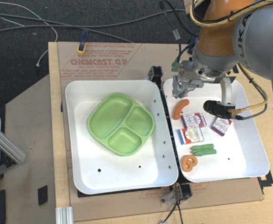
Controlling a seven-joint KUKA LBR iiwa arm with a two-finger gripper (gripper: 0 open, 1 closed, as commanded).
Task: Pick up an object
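- Left bin (80, 171): 1 green divided plate (121, 123).
- Right bin (248, 162): 1 orange sausage (179, 108), 2 small cartons (192, 127), 1 purple packet (220, 125), 1 green pod (203, 149), 1 pretzel (189, 163).
- Gripper (182, 93): just above the sausage's upper end, holding nothing; cannot tell if open or closed.

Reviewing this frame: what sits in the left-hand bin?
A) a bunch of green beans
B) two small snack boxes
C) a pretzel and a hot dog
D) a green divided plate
D: the green divided plate lies alone in the left bin, while the small food items sit in the right bin.
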